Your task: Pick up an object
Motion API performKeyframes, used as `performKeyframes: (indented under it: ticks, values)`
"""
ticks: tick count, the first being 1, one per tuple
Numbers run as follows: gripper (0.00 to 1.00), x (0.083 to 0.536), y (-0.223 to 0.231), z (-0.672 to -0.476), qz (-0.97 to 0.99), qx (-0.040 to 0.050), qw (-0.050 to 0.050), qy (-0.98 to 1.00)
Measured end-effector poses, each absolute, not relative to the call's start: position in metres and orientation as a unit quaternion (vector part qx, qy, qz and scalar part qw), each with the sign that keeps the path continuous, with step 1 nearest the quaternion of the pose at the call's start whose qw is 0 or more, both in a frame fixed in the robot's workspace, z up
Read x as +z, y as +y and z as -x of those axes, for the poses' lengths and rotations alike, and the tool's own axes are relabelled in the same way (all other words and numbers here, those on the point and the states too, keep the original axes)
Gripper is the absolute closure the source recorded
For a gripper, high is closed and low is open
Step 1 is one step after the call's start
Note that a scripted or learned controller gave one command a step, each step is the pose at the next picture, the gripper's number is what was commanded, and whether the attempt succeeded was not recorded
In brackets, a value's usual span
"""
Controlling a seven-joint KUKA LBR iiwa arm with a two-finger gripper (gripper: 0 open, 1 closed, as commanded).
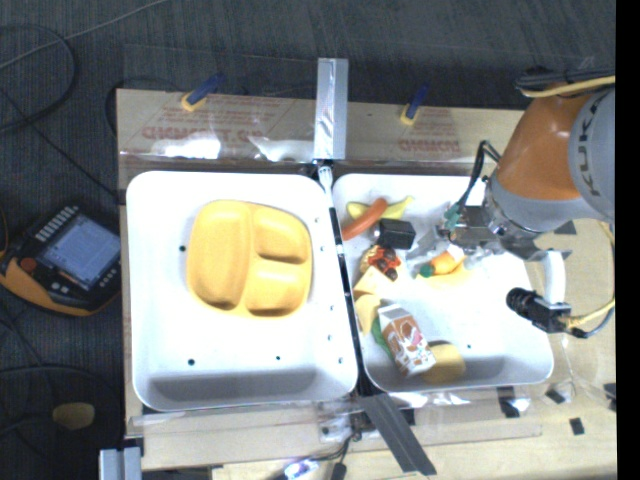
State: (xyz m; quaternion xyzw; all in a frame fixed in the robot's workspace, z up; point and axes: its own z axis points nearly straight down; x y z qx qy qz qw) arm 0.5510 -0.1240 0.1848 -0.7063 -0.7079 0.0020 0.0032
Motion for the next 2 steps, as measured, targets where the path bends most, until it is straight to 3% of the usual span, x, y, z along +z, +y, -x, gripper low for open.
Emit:
performKeyframes:
  ticks: [1,2]
  values:
    - [0.0,0.219,-0.141,-0.548,0.738,0.0021,0.002,-0.675]
    - [0.0,0.095,-0.135,-0.584,0.72,0.0025,0.002,-0.694]
